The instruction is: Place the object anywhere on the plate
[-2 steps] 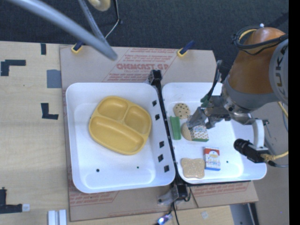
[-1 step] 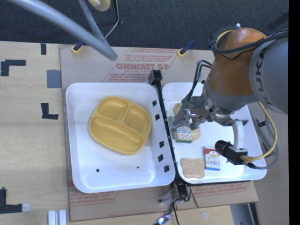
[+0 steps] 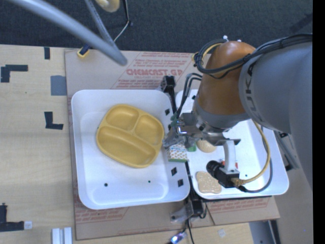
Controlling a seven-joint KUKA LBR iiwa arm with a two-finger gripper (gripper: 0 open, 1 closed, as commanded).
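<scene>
The yellow divided plate [image 3: 130, 134] lies in the left white bin [image 3: 89, 187], towards its back. My gripper [image 3: 177, 142] hangs over the rim between the two bins, just right of the plate's right edge. A small green-and-white patterned object [image 3: 177, 153] sits at its fingertips, and the fingers look shut on it. The grey arm with its orange band [image 3: 226, 80] covers much of the right bin [image 3: 274, 184].
In the right bin lie a pale round item [image 3: 206, 146] and a flat speckled beige item [image 3: 208, 183]. A black fitting with a yellow cable [image 3: 223, 173] hangs from the arm there. A grey pole [image 3: 61, 19] crosses the top left.
</scene>
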